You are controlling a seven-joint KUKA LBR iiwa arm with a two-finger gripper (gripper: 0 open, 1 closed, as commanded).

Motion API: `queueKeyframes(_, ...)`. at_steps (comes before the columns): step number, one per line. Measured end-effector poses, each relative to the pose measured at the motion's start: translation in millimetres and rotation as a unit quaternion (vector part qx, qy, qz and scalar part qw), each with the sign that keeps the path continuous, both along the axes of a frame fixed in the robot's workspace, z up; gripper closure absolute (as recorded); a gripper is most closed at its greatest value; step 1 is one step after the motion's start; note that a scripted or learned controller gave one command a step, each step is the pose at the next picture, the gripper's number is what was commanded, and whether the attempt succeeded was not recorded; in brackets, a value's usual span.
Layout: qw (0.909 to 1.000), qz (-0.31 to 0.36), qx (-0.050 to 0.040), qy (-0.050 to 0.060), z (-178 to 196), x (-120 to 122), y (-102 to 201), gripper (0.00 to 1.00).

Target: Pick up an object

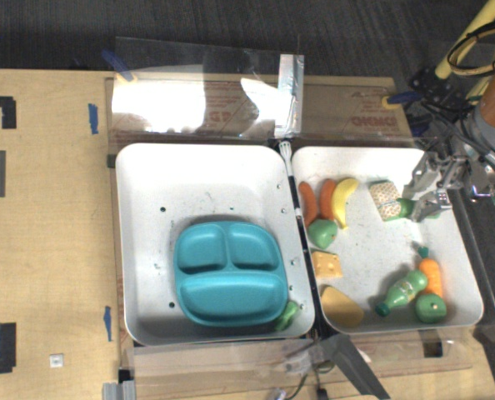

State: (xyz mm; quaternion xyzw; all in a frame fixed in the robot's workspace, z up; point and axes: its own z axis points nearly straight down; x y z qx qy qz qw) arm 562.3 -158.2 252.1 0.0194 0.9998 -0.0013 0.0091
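The right bin (468,261) holds several toy foods. A banana (345,198), two orange pieces (307,200) and a green round piece (321,233) lie along its left side. A cheese wedge (327,265) and a tan slice (341,305) lie lower down. A green bottle (402,292), a carrot (431,275) and a green apple (431,308) sit at the front right. A beige patterned block (385,198) with a green bit at its lower right lies at the back. My gripper (424,197) hangs low just right of that block, close to or touching it.
The left bin (147,190) holds a teal divided plate (229,272), with a small green object (289,312) by the plate's front right corner. Clear plastic sheeting (206,98) lies behind the bins. Cables (447,90) hang at the back right.
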Motion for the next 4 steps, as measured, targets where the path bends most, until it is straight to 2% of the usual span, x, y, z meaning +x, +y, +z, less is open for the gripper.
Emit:
queueKeyframes(1, 0.9982, 0.059, 0.0008, 0.005, 1.6, 74.0, 25.2, 1.0)
queueKeyframes(2, 0.9909, 0.135, -0.0005, 0.004, 27.6, 106.4, 48.1, 1.0)
queueKeyframes(3, 0.9833, 0.182, -0.0013, 0.004, 35.8, 106.4, 52.1, 1.0)
queueKeyframes(4, 0.9764, 0.216, -0.001, 0.006, 36.7, 105.8, 70.5, 1.0)
